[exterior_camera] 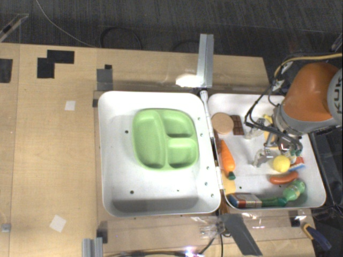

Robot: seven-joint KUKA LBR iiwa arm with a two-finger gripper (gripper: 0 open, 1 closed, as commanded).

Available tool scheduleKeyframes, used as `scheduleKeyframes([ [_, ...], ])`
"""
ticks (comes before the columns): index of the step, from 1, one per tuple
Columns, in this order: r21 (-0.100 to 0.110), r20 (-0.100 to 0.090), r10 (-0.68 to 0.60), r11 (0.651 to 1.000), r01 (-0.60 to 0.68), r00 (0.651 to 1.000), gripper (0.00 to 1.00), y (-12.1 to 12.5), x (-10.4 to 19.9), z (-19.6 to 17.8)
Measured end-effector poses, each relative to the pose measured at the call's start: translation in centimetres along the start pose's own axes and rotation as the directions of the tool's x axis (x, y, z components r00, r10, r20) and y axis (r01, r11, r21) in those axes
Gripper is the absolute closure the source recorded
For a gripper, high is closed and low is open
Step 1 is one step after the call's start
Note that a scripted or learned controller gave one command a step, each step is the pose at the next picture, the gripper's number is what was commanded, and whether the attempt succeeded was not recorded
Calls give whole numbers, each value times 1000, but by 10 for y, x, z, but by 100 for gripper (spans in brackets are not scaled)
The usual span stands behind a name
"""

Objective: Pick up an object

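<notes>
Left of the pincer [272,153], the right bin [244,143] lies bare up to the carrot [228,157]; its far rim sits close behind. I cannot tell the pincer's opening. It hovers touching the yellow ball [281,164].

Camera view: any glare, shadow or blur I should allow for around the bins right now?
Camera view: a bright glare patch sits on the bench just above the left bin, beside the metal post; soft shadow lies along that bin's lower inside wall, below the green tray; the gripper area looks soft and cluttered by cables, so fine detail by the yellow ball is unclear.
</notes>
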State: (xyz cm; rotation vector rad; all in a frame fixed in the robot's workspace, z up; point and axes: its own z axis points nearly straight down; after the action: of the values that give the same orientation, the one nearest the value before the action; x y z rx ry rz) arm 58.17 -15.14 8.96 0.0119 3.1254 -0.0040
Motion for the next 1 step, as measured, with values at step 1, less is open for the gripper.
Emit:
scheduleKeyframes([
  [1, 3, 3, -37, 999, 37, 999, 0, -55, -66, -57],
])
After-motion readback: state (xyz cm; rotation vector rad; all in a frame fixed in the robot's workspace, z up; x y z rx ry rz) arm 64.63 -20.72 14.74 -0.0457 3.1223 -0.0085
